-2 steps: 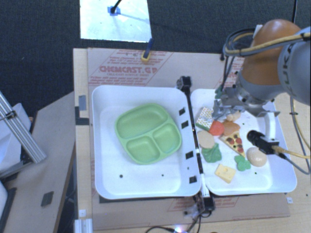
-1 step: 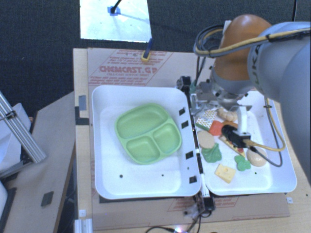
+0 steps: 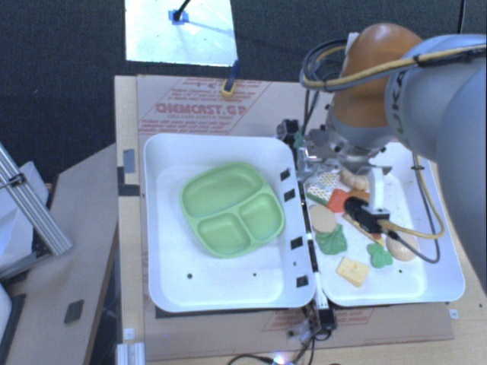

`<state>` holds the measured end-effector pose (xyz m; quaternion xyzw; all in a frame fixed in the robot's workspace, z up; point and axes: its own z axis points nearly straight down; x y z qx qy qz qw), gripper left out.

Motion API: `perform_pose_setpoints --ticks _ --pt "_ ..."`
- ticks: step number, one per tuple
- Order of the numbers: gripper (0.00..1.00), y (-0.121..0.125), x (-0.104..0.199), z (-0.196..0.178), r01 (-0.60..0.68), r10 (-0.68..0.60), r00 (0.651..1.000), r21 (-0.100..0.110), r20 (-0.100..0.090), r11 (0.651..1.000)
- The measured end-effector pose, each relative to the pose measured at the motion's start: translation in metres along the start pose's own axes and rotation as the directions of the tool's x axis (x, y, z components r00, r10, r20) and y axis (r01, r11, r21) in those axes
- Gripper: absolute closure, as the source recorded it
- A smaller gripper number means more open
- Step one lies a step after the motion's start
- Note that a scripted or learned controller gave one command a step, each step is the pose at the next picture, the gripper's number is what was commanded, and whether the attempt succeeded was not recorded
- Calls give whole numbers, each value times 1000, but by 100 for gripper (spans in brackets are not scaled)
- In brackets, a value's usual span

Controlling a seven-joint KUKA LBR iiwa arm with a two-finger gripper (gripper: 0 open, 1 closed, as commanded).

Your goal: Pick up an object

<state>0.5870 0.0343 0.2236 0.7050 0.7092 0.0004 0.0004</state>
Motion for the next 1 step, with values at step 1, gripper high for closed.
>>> perform_pose_setpoints --ticks 1 --pt "100 9 -1 9 0 0 1000 -1 1 1000"
